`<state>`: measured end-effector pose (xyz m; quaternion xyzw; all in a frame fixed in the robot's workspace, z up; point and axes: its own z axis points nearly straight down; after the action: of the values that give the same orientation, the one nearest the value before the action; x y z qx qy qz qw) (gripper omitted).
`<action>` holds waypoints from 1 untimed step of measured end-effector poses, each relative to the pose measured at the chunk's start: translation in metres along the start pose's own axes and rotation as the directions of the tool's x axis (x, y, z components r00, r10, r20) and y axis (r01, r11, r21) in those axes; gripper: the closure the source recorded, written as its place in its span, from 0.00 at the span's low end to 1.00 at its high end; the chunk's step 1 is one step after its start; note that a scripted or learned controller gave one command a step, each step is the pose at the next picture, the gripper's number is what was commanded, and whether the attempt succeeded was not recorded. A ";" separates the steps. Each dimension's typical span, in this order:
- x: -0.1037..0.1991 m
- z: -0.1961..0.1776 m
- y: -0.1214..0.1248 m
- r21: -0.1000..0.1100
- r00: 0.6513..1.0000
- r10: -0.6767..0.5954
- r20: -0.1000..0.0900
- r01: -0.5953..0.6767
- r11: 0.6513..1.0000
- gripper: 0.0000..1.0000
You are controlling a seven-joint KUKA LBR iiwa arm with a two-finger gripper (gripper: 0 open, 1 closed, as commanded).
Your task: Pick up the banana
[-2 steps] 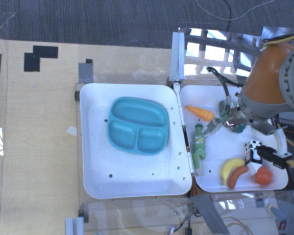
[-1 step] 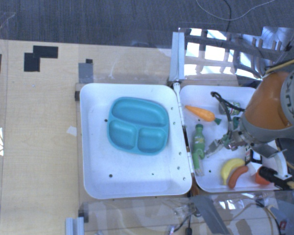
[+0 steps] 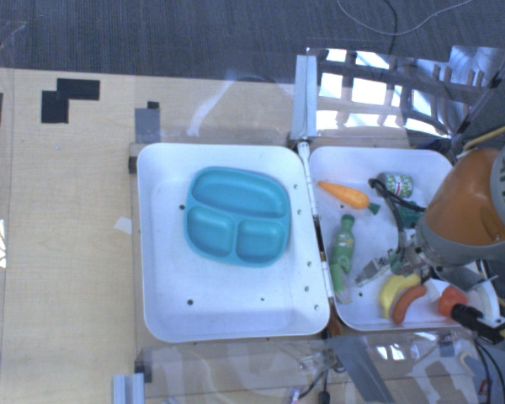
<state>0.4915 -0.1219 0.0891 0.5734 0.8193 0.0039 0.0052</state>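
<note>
Claw (image 3: 393, 262) hovers above banana (image 3: 393, 290), sausage (image 3: 407, 303) touching banana.

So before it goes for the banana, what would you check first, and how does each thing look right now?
1. Banana in view, right bin: ok.
2. Gripper near banana: ok, just above it in the picture.
3. Banana clear of neighbours: not ok, sausage lies against it.
4. Gripper open: cannot tell.
5. Banana already held: cannot tell.
6. Green bottle clear of the gripper: ok, it lies to the left.
</note>
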 end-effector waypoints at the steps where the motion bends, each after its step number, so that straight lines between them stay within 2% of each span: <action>1: -0.001 -0.011 0.003 -0.006 1.000 -0.002 0.003 0.002 1.000 1.00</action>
<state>0.4944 -0.1214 0.1005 0.5725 0.8198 0.0055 0.0079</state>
